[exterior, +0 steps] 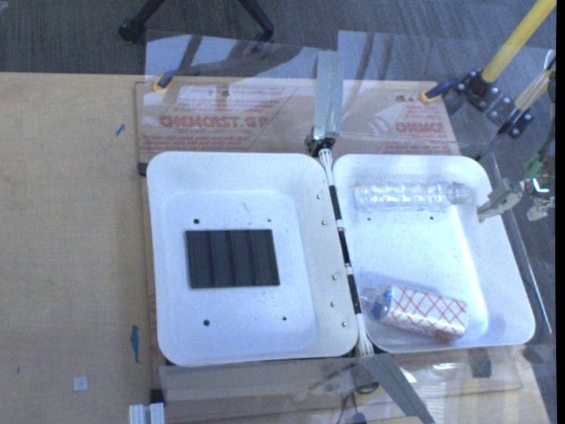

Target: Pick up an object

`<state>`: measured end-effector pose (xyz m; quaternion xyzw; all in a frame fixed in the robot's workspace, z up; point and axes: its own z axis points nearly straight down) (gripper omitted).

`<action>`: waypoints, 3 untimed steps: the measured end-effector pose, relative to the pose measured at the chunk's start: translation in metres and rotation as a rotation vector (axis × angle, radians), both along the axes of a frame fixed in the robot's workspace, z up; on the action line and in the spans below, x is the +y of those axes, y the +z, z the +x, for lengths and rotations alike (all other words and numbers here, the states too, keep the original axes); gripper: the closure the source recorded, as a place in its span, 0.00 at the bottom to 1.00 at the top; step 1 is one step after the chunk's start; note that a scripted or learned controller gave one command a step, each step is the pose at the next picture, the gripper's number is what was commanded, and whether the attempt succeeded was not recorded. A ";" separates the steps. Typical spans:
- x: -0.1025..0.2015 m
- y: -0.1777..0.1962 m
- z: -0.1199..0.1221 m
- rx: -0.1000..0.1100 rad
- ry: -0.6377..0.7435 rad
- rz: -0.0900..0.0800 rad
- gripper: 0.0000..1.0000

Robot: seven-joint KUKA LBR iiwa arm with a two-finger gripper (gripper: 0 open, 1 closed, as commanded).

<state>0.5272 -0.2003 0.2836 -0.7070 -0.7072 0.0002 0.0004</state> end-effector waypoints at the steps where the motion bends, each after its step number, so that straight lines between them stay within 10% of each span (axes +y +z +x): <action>1: 0.091 -0.195 -0.004 -0.010 0.091 -0.001 0.00; 2: 0.084 -0.195 -0.045 -0.009 0.180 -0.001 0.00; 3: 0.024 -0.172 0.043 -0.003 0.030 -0.002 0.00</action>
